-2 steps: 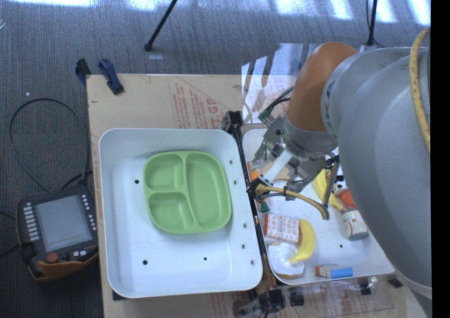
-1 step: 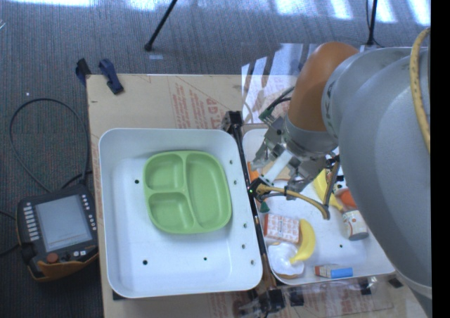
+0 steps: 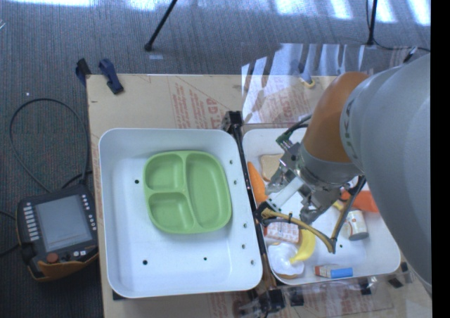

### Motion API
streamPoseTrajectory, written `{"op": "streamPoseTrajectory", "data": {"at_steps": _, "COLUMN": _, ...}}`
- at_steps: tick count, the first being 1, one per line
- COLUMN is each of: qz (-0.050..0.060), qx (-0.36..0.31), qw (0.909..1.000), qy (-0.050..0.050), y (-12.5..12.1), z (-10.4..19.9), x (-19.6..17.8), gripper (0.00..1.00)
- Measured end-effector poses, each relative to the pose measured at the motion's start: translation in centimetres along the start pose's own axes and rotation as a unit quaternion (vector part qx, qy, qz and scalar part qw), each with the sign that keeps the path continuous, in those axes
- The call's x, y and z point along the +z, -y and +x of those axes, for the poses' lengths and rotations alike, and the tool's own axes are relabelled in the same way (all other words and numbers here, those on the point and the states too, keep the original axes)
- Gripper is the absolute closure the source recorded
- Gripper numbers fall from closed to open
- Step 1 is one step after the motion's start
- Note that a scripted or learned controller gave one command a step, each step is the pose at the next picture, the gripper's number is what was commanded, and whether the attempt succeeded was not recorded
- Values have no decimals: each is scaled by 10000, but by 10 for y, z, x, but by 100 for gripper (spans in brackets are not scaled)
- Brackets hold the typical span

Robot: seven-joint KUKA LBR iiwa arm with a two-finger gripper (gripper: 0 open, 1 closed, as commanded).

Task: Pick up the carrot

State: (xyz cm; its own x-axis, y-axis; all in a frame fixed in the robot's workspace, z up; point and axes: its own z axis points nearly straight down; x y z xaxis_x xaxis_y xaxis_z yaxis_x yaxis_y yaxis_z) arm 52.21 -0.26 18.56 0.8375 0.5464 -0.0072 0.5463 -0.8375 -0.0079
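The bench [image 3: 169,98] carries two white bins side by side, left bin [image 3: 119,239] and right bin [image 3: 383,250].

Robotics lab or test cell. Industrial grey arm [image 3: 394,126] with orange band over a plywood bench [image 3: 165,102] carrying 2 white bins [image 3: 116,169]. Teach pendant [image 3: 60,229] with cable on grey carpet [image 3: 42,49] at left. Tripod legs [image 3: 169,10] and a stand [image 3: 371,7] at the top, blue clamp [image 3: 109,75] on the bench corner.

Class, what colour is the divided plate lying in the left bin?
Light green; the divided plate shows clearly in the camera view.
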Motion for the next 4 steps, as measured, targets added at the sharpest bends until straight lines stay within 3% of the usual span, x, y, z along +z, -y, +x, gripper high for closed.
{"op": "streamPoseTrajectory", "data": {"at_steps": 1, "qz": 10, "qx": -521, "qw": 9986, "qy": -1, "y": -50, "z": -39, "x": 0, "gripper": 0}}
{"op": "streamPoseTrajectory", "data": {"at_steps": 2, "qz": -1, "qx": -40, "qw": 10000, "qy": -15, "y": -48, "z": 26, "x": 0, "gripper": 0}}
{"op": "streamPoseTrajectory", "data": {"at_steps": 3, "qz": 13, "qx": 581, "qw": 9983, "qy": -1, "y": -2, "z": 33, "x": 0, "gripper": 0}}
{"op": "streamPoseTrajectory", "data": {"at_steps": 4, "qz": -6, "qx": 1871, "qw": 9823, "qy": -14, "y": -50, "z": 19, "x": -1, "gripper": 0}}
